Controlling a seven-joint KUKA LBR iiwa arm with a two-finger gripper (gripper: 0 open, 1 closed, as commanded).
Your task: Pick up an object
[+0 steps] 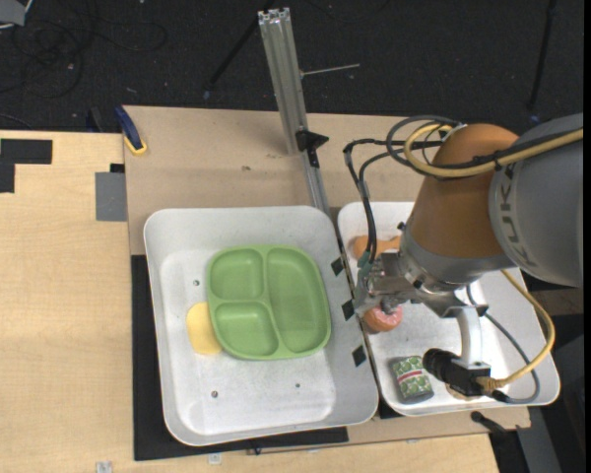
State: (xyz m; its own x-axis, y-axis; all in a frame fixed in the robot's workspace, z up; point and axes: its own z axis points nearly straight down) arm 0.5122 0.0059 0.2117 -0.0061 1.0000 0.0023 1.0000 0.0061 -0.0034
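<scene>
Grey arm [492,215] hides right bin [532,387]; gripper [379,299] obscured.

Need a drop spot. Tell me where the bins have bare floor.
Left bin: bare floor below the green tray, toward the near rim, and a strip along the far rim. The yellow piece takes the tray's left side. Right bin: crowded; the arm covers most of it, with a pink object under the gripper and a green packet nearby.

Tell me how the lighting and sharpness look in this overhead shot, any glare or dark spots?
Camera view: even, fairly sharp light on the green three-compartment plastic plate; the right white bin glares bright near the grey arm; the floor above the bench is nearly black; the small green patterned box looks soft, its print unreadable.
</scene>
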